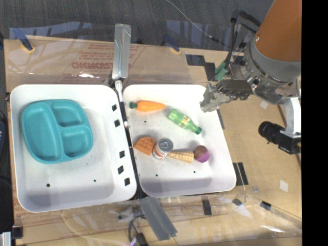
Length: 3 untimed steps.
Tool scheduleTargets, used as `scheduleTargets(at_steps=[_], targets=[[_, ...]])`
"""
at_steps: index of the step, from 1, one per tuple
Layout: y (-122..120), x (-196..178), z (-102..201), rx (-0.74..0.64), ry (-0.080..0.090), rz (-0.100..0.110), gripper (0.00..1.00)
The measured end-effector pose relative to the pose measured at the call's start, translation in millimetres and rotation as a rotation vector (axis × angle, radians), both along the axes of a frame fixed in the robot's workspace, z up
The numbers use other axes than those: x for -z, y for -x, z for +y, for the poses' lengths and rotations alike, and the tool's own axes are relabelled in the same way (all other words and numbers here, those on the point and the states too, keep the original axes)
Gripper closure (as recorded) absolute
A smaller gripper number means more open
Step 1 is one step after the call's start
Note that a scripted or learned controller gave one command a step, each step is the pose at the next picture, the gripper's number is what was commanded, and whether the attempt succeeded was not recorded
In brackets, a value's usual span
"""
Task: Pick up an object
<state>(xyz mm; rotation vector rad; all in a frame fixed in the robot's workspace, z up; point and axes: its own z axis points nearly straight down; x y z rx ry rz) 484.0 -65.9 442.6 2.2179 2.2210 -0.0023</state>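
Counting from my screen, I see two bins: the left bin (31, 188) holds one teal tray (55, 129), the right bin (215, 173) one carrot (149, 106), one green bottle (183, 121), one waffle (145, 145), one can (163, 146) and one ice-cream cone (188, 155). My gripper (209, 102) hovers over the right bin's far right rim; whether it is open, I cannot tell.

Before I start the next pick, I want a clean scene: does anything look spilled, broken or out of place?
Nothing stands out. The right bin holds a carrot, green bottle, waffle, can and ice cream cone, all lying inside. The teal tray sits flat in the left bin.
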Motion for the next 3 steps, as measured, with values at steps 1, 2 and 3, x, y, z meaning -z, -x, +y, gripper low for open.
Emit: scheduleTargets(at_steps=[1,2,3], targets=[[-5.5,0.6,83.9,-0.011,-0.003,0.001,1.00],[3.1,0.0,-1.0,0.000,0.000,0.002,1.00],[-7.8,0.9,142.4,-0.013,-0.003,0.001,1.00]])
